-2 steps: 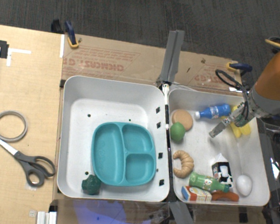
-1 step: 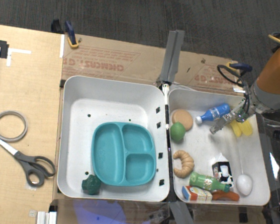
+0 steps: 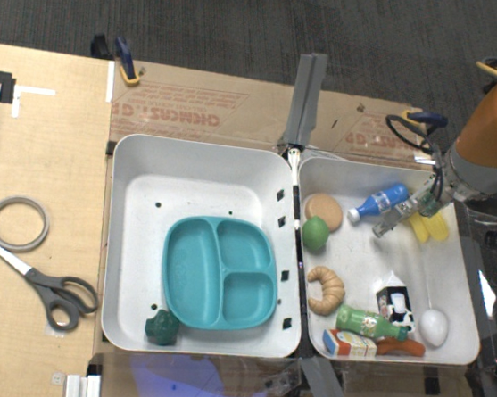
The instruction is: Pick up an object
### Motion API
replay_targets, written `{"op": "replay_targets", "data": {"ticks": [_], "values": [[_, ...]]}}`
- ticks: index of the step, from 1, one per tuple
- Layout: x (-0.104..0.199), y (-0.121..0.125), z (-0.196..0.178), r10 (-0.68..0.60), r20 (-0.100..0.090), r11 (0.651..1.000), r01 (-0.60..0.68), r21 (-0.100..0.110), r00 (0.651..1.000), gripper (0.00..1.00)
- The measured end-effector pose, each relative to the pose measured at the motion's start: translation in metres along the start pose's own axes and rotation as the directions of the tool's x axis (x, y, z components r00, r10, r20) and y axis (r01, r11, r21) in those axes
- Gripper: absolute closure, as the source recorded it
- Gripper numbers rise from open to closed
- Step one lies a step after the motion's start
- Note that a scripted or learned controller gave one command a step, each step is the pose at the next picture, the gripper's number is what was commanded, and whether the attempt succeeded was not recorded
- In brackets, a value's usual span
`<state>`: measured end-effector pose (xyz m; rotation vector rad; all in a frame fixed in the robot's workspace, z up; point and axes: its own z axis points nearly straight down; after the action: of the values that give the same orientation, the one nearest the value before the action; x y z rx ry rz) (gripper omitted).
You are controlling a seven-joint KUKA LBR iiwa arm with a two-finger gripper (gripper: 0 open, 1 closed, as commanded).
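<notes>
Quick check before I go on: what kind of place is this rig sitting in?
Likely a robotics lab test bench, not a kitchen: toy food in the right bin, a teal tray in the left bin, scissors and tape alongside.

Left bin holds a divided plate, right bin holds a bottle, croissant and egg, scissors lie left on the surface.

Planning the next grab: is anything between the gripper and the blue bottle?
Nothing visible. The gripper sits right beside the blue bottle in the right bin, on the bottle's lower right. The yellow object lies on the gripper's other side.
</notes>
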<state>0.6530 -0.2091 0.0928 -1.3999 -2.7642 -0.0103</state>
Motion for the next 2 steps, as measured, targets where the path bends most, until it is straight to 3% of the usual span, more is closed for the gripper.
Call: {"op": "replay_targets", "data": {"ticks": [1, 2], "values": [[0.000, 0.000, 0.000, 0.000, 0.001, 1.000, 0.000, 0.000, 1.000, 0.00], [0.042, 0.036, 0.004, 0.111, 0.036, 0.994, -0.111, -0.011, 0.993, 0.00]]}}
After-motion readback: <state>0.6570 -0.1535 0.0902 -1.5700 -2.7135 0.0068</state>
